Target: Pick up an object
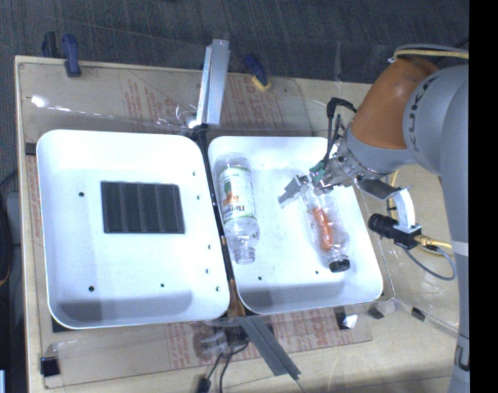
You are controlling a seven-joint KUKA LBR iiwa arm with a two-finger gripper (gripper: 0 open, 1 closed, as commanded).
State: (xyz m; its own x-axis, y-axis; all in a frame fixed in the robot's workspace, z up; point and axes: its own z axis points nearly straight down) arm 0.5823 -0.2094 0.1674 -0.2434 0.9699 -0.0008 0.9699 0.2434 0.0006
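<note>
Over the right bin's far right part, the hand (308, 183) hangs low at the upper end of a small clear bottle with orange contents (327, 229); whether it is released or clenched I cannot tell, and nothing shows clearly gripped in it. That bottle lies flat on the floor of the right bin (269, 297), its long axis running from just under the hand toward the bin's near right corner, dark cap at the near end, so the thing to take sits immediately nearward of the hand, touching or almost touching it. A larger clear bottle with an orange-and-green label (235, 210) lies well to the left, along the bin's left wall, its axis roughly parallel to that wall. The arm reaches in over the table's right edge, its orange band (390, 97) above the bin's far right corner and the wrist bent down and leftward. The left bin (61, 293) carries a dark ribbed rectangular panel (142, 208) at its middle.
</note>
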